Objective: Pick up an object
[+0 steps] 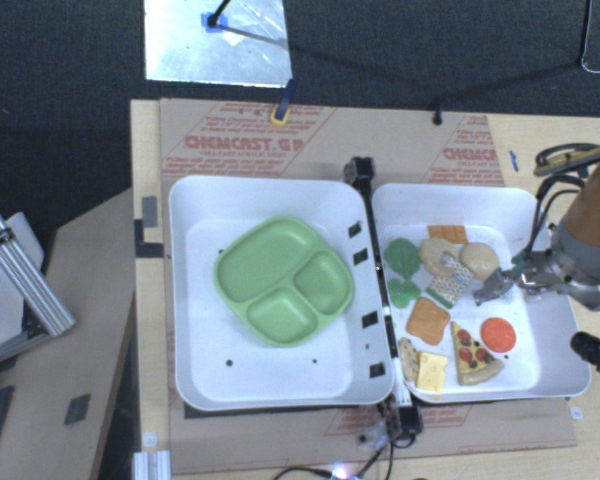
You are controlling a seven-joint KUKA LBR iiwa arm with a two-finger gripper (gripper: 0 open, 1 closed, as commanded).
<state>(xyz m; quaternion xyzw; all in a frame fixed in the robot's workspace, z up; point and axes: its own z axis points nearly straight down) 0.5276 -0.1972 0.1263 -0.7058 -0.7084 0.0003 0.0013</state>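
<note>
right bin (520,208); arm (590,223) from right; low over toy food (450,318)

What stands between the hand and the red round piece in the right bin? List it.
Nothing visible. The hand sits over the right bin, just up and left of the red round piece, with bare white floor between them. The pizza slice lies below-left of the piece, outside that path.

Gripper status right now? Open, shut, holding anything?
Two-finger gripper: over the right white bin beside the toy food, fingers too small and blurred to tell open or shut; nothing visibly held.
</note>
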